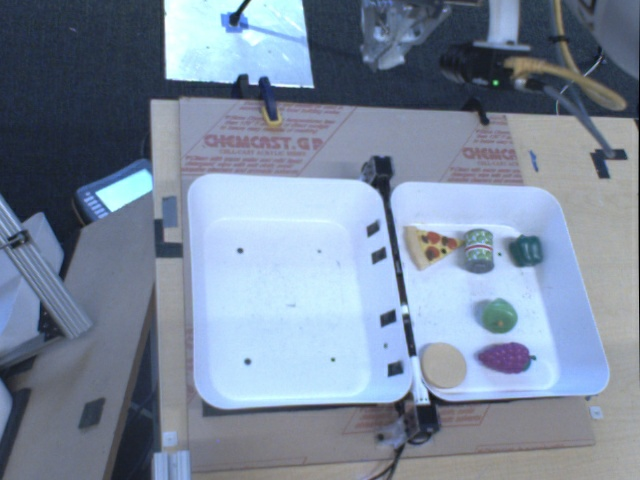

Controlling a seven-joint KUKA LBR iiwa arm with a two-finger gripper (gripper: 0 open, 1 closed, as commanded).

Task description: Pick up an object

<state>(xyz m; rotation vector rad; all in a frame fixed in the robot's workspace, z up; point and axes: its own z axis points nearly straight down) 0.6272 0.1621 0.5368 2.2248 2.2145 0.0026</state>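
Camera view, arm: the gripper (392, 30) hangs high at the far edge of the scene, beyond the bins and well apart from every object; whether its jaws stand apart or together cannot be told from here.
Camera view, right bin (575, 268): six candidate objects lie in it. A pizza slice (430, 245), a small can (479, 250) and a green pepper (526, 251) form the far row; a green apple (499, 315) sits in the middle; a round cookie (444, 365) and purple grapes (505, 357) lie near.
Camera view, left bin (280, 298): white floor with a few dark spots.
Step in hand: the approach, judged not yet begun over a target.
Best pick, as a judgement: the upright can or the apple, each standing free of its neighbours with room for fingers on both sides.
Poorer picks: the pizza slice and cookie lie flat, and the cookie crowds the bin wall.
Advice: centre above the object, come straight down, close across its narrow width.
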